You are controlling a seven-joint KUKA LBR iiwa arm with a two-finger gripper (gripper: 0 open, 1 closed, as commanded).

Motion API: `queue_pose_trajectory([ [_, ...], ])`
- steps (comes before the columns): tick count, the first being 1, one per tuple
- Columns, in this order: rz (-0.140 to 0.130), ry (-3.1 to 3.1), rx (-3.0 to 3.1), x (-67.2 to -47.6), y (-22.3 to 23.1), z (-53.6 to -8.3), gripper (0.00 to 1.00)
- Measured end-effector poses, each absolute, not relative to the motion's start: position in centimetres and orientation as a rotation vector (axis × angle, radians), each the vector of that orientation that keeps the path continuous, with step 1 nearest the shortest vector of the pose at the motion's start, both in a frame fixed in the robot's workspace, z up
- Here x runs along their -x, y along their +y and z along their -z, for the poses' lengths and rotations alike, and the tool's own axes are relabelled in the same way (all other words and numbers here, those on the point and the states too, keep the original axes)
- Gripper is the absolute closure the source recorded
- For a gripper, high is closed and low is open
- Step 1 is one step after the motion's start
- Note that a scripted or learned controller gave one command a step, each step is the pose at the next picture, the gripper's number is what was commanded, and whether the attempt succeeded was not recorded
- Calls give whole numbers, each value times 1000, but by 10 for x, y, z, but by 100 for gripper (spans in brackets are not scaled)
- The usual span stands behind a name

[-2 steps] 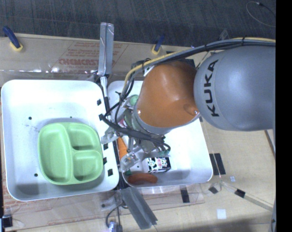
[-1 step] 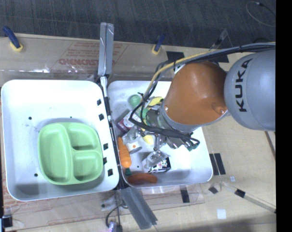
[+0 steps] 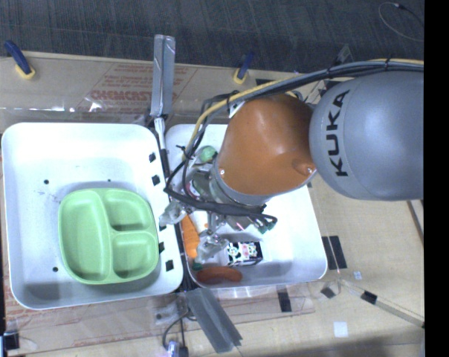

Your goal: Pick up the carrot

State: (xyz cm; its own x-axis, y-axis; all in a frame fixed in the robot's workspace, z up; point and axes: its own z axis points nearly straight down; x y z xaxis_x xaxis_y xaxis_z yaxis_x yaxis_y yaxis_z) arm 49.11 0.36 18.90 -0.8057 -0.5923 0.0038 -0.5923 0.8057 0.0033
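I'm seeing the pincer hanging low in the right bin, just beside the carrot; whether it's wide or narrow I cannot tell. The carrot is lying near the bin's left wall, a brown sausage-like item sitting below it. A green divided tray is resting in the left bin.

White capital letters reading "KUKA" run down the grey arm housing at about three o'clock. Faint red print sits on the cardboard sheet under the bins, up around eleven o'clock, but it is too washed out to read. The small black-and-white packet in the right bin carries markings too small to make out.
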Motion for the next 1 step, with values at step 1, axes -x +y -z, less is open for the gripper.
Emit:
queue_pose_trajectory([
  [1,3,-2742,-1535,-488,30,-189,0],
])
